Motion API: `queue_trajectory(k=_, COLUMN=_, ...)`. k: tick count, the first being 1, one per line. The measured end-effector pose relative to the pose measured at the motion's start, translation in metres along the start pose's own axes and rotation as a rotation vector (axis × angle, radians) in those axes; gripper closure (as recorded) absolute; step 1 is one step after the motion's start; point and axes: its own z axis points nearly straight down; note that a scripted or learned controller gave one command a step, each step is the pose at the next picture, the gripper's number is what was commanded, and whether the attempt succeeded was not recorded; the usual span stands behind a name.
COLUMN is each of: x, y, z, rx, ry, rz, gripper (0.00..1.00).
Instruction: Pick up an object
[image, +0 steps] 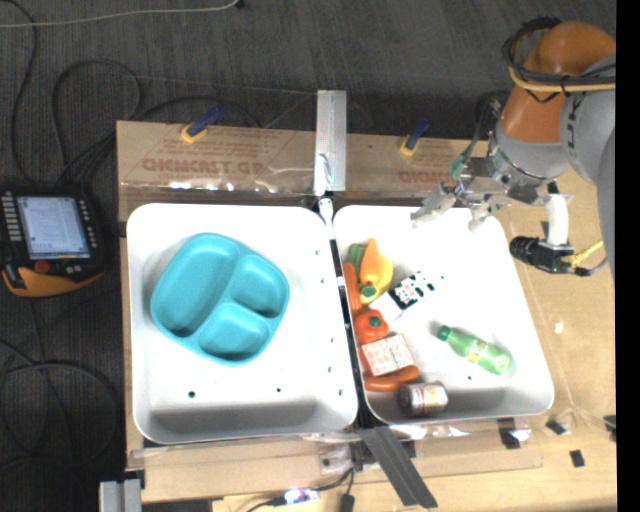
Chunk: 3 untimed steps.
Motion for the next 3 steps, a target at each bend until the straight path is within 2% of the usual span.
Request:
queue_trajectory(k=1, x=0.015, y=-0.033, z=0.103, rx=-0.012, ry=-0.006, rz=-0.183, gripper=0.00)
queue_trajectory(k=2, x=0.024, y=-0.070, z=0.119, rx=-0.044, ry=-0.018, rz=-0.333, gripper=0.00)
queue_trajectory(k=3, x=0.025, y=-0.069, z=0.111, rx=-0.046, ry=-0.015, rz=-0.332, gripper=1.00)
